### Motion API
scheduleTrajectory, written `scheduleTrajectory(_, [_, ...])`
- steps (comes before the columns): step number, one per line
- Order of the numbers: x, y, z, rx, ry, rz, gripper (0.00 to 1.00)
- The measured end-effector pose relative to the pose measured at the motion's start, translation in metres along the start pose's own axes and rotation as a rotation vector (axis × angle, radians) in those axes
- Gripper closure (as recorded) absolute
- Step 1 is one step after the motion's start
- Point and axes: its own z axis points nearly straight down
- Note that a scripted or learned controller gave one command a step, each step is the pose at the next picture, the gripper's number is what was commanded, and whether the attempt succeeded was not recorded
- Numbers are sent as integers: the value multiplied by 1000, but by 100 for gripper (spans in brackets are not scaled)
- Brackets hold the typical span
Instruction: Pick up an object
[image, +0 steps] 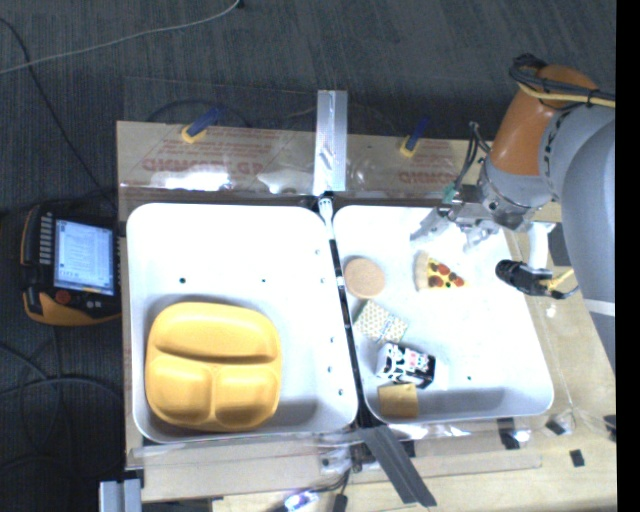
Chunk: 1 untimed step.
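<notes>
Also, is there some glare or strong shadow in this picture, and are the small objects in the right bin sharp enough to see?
Camera view: even, soft lighting; the white right bin looks bright but not washed out. Glare sits on the clear plastic sheet behind the bins. The large yellow plastic tray casts only a faint shadow. The small black-and-white patterned item is slightly blurred, so its details are unclear.

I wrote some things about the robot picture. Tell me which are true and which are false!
1. The big yellow thing sits in the left bin. True.
2. The pizza slice toy is in the left bin. False: it lies in the right bin.
3. The end effector is at the right bin's far edge. True.
4. The round tan disc is between the end effector's fingers. False: it lies apart, by the divider.
</notes>
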Motion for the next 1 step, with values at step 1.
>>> scheduleTrajectory(1, [-12,-23,49,-13,1,-49,0])
